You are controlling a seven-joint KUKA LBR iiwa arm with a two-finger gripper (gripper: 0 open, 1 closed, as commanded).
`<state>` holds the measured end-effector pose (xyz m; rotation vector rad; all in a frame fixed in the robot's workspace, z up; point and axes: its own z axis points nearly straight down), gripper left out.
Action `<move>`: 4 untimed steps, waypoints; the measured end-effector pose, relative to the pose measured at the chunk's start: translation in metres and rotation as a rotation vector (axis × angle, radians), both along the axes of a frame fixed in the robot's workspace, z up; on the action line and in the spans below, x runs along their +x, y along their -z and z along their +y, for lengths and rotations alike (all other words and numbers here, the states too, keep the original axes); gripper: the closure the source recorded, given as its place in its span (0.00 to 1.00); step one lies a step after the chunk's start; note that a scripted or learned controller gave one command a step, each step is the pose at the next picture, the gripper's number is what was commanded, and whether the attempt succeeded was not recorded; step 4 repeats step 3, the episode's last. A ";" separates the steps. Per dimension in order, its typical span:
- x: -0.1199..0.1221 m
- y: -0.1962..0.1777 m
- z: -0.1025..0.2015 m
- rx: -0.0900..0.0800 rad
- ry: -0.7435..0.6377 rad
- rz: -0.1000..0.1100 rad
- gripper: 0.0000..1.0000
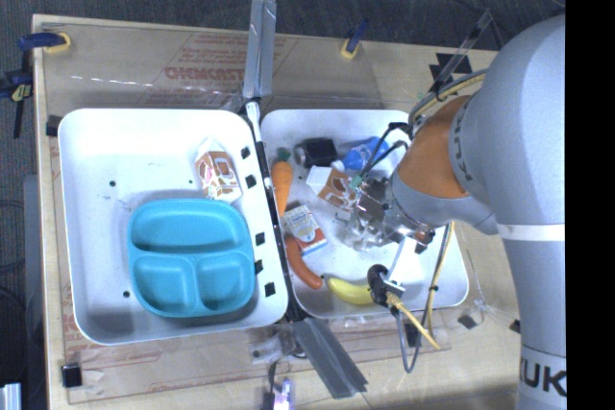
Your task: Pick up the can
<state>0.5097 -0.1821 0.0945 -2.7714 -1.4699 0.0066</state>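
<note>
My gripper (369, 214) reaches down into the middle of the right bin (452, 288), below the grey arm with its orange band (428, 158). A shiny, silvery shape (362, 235) lies right under the gripper; it may be the can, but the wrist hides most of it and I cannot tell whether anything is held. Close around the gripper lie a brown-and-white packet (335, 188) and a blue item (360, 155).
The right bin also holds a carrot (281, 183), a black object (316, 151), a small carton (301, 224), a red-orange sausage (303, 266) and a banana (352, 290). In the left bin (96, 149) sit a blue divided tray (192, 256) and a snack packet (218, 174). Cables hang near the bin's right rim.
</note>
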 end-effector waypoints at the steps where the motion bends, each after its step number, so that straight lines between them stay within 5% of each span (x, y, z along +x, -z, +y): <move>1: 0.070 -0.054 -0.017 0.000 0.011 -0.002 0.00; 2: 0.077 -0.017 -0.021 -0.008 0.015 -0.024 0.00; 3: 0.051 -0.017 -0.017 -0.014 0.120 -0.050 0.00; 4: 0.051 -0.017 -0.017 -0.014 0.120 -0.050 0.00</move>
